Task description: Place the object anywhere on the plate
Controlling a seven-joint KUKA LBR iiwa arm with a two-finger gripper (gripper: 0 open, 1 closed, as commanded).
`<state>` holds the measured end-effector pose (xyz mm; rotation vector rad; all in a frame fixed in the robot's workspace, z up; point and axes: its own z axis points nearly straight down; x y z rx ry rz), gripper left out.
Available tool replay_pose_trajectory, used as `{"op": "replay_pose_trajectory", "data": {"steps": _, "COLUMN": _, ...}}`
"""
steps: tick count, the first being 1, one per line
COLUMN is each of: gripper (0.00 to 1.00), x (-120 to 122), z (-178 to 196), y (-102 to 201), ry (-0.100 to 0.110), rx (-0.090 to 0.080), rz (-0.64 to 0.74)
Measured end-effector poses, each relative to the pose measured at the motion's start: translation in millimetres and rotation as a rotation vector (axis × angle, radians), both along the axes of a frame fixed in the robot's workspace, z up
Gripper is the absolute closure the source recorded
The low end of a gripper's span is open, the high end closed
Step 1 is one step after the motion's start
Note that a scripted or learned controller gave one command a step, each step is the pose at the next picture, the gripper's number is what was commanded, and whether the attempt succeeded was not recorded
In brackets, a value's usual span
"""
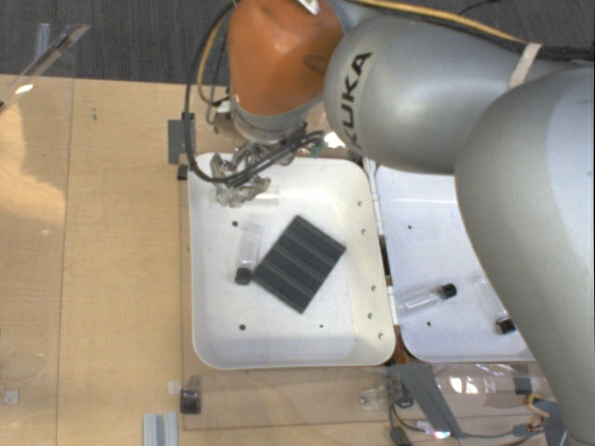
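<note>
Bins: 2 shallow white plastic bins side by side; left white bin (214,337), right white bin (418,207) partly covered by the arm.
Plate: 1 dark grey ribbed square plate (299,263), flat in left white bin, turned diamond-wise, near the bin's middle.
Vials, total: 3 clear plastic vials with black caps.
Vial in left bin: 1 clear vial (246,253), lying on the bin floor just beside the plate's left edge, black cap at the near end; touching the plate or not, can't tell. Not on the plate.
Vials in right bin: 2; one clear vial with black cap (429,296) lying near the bin's left wall, cap toward the right; second one (497,314) partly hidden under the arm, only black cap end and a bit of tube visible.
Arm: 1 grey KUKA arm (437,91), with orange band (274,49), coming in from the right, wrist over the far edge of left white bin.
Gripper: 1 two-finger metal gripper (238,182), low at the far-left corner of left white bin, well apart from vial and plate; whether open or closed can't tell, too cluttered with cables.
Bench: light wood-coloured bench top (93,249) under both bins.
</note>
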<state>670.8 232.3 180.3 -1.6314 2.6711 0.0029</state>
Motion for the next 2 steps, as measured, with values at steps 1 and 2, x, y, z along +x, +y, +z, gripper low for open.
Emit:
{"op": "replay_pose_trajectory", "data": {"steps": 1, "gripper": 1.0, "x": 0.0, "z": 80.0, "y": -7.5, "ry": 0.0, "rx": -0.001, "rz": -0.017}}
{"op": "replay_pose_trajectory", "data": {"steps": 2, "gripper": 1.0, "x": -2.9, "z": -66.4, "y": -14.3, "ry": 0.006, "rx": -0.001, "rz": 0.043}}
